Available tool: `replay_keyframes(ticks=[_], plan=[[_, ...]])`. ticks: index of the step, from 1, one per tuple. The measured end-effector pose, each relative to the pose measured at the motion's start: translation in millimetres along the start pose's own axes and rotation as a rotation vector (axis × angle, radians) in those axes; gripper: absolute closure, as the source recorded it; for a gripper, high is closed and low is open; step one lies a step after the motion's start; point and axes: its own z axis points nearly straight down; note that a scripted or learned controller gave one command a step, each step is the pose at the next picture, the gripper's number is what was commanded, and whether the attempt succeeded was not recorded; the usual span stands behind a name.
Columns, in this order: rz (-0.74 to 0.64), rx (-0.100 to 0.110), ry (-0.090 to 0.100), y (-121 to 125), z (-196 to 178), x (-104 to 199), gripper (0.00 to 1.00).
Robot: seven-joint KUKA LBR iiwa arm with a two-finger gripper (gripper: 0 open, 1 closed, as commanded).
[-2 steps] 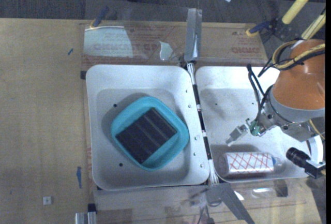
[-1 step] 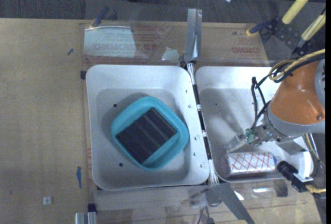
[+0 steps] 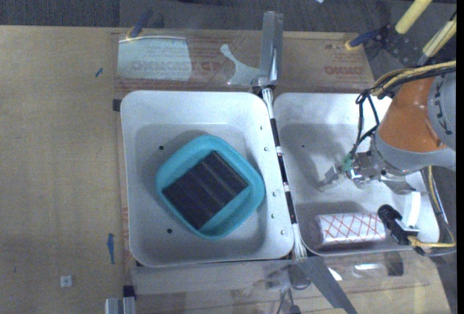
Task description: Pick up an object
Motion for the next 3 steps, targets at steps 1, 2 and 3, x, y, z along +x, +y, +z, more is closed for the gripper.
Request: replay_keyframes(ticks=[1, 2, 3], plan=[[-0.091, -0.002, -0.002, 81, 0, 4, 0.0], [0.136, 0.004, -0.002, 74, -54, -39, 0.0], [0.367, 0.008, 0.0, 6, -89, -59, 0.0]])
